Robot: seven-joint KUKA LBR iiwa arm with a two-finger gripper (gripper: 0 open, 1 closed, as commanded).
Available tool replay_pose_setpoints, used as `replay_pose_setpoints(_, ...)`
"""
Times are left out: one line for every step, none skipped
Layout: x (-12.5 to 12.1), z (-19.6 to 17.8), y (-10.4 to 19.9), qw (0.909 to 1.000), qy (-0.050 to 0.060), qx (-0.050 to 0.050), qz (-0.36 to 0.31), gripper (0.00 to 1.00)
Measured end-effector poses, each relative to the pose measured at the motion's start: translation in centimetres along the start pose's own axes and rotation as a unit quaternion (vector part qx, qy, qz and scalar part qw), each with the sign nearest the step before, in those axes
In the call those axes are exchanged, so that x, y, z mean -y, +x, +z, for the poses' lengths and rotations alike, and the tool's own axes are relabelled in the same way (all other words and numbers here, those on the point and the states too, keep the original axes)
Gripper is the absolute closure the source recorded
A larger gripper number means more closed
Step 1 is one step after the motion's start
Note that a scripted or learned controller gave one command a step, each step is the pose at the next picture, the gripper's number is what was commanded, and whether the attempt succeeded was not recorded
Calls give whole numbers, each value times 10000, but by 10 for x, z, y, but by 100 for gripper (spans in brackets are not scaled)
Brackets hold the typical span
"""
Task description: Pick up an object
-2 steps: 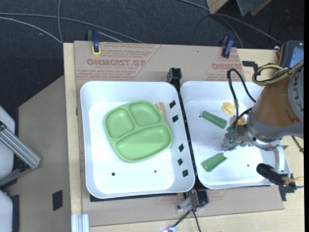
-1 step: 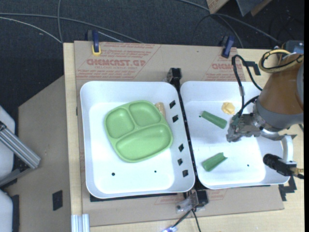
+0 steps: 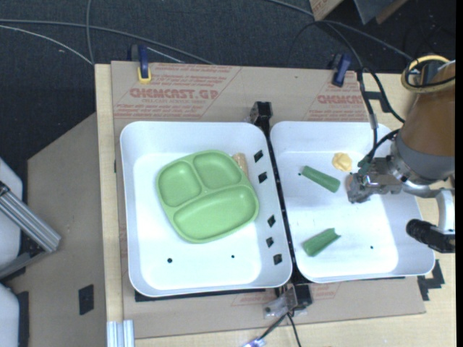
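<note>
Grey metal end effector (image 3: 359,187) low in right white bin (image 3: 376,266), beside small yellow lump (image 3: 341,162); grip state unclear, honestly can't tell.

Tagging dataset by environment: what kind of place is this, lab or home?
Most likely a robotics lab bench, not a home: two white bins sit side by side on a board clamped at its corners, cables trail over dark carpet, and a robot arm reaches over the right bin.

The arm (image 3: 432,132) is cut off by the right edge. The green divided plate (image 3: 207,195) hides most of a tan object (image 3: 240,164) at its far right rim. The gripper (image 3: 359,189) is too small and dark to read.
</note>
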State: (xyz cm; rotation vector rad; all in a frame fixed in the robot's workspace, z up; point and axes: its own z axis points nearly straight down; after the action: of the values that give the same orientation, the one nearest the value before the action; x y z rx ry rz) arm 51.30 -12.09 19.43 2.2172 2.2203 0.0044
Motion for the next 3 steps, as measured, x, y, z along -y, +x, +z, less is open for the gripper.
replay_pose_setpoints(-2,-53,0,10000,-9,3,-1,100)
replay_pose_setpoints(-2,-40,54,10000,38,-21,-23,100)
replay_pose_setpoints(-8,-47,102,10000,17,-11,-21,100)
